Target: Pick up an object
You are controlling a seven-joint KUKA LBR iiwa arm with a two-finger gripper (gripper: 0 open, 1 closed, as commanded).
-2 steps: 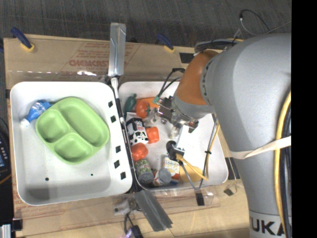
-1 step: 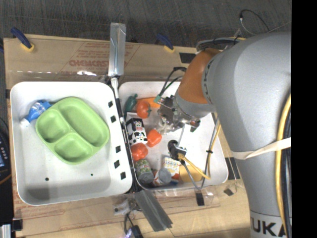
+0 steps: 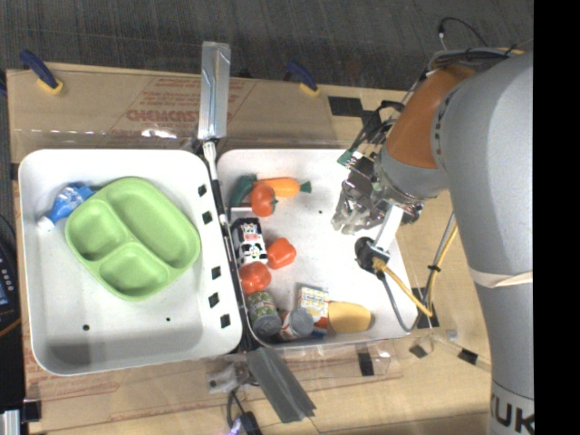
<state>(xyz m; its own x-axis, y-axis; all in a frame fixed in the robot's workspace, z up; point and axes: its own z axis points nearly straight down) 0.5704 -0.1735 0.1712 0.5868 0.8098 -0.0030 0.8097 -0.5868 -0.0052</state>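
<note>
White right bin (image 3: 317,166) holds small toy foods along its left wall and front, well apart from the gripper (image 3: 352,214), which hangs over bare floor (its opening I cannot tell). Among them the orange pepper (image 3: 280,253) looks light, stiff and smooth, probably best pinched across its middle.

We see two bins (image 3: 54,333) of smooth, faintly glossy white plastic. The green divided tray (image 3: 133,236) looks like matt moulded plastic. The toy foods, such as the orange carrot (image 3: 281,187) and the red pepper (image 3: 280,253), show a satin plastic sheen. The gripper (image 3: 349,216) appears as bare grey metal, the arm (image 3: 480,152) smooth painted shell. Under the bins, we note matt brown cardboard (image 3: 118,98).
</note>
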